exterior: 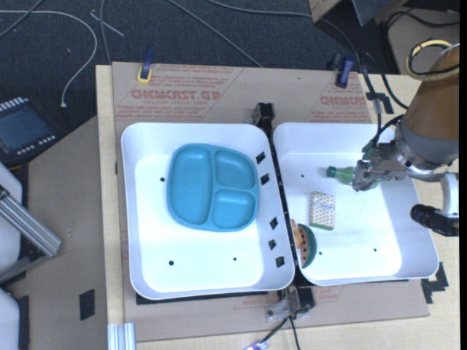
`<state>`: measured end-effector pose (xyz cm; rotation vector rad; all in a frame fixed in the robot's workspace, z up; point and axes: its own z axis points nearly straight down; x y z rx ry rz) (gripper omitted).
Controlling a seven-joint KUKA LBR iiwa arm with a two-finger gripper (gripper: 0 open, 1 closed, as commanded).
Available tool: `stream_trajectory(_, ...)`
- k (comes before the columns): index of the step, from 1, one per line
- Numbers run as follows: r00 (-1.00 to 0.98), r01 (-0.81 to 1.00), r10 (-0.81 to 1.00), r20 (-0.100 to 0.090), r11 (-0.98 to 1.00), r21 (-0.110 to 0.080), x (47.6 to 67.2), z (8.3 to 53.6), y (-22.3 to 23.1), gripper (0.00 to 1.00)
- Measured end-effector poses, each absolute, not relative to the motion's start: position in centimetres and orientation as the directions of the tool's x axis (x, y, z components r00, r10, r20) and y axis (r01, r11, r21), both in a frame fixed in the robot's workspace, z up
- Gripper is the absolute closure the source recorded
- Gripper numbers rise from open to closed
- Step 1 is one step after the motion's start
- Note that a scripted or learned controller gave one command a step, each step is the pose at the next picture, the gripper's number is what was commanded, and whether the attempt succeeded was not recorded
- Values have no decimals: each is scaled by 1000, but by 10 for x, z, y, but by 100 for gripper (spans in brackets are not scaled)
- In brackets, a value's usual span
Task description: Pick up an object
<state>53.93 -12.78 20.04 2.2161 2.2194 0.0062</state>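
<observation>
From my feed I see the arm [430, 115] reaching in from the right over the right bin [379, 265]. Its hand [363, 177] is down low in the upper part of that bin, right at the end of a small green bottle [340, 172] lying on its side on the bin floor. The bottle's right end meets the hand, but the hand is dark and small from here, so I cannot tell whether it is apart, together or clamped on the bottle.

Just below and left of the hand, a small patterned packet [322, 210] lies flat on the floor of the same bin, apart from the bottle. Lower still, against the left wall of the right bin, sits a round thing with green and orange on it [304, 243]; I can't make out what it is.

The left bin [146, 254] holds a blue divided plate [213, 187] with three compartments, sitting in the upper middle of the bin. Both bins rest side by side on a cardboard sheet [197, 86] on the tabletop [73, 217], with a blue clamp [146, 67] at the sheet's upper left edge and another clamp [344, 70] at its upper right.
</observation>
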Motion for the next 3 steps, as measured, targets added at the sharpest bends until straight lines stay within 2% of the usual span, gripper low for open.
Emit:
stream_trajectory(1, 0, 1000, 1000, -2, 0, 6, 534, 250, -135, 100)
stream_trajectory(2, -1, 1000, 1000, 0, 1, 3, 535, 272, -135, 100)
stream_trajectory(3, -7, 1000, 1000, 2, 7, 2, 547, 274, -81, 100)
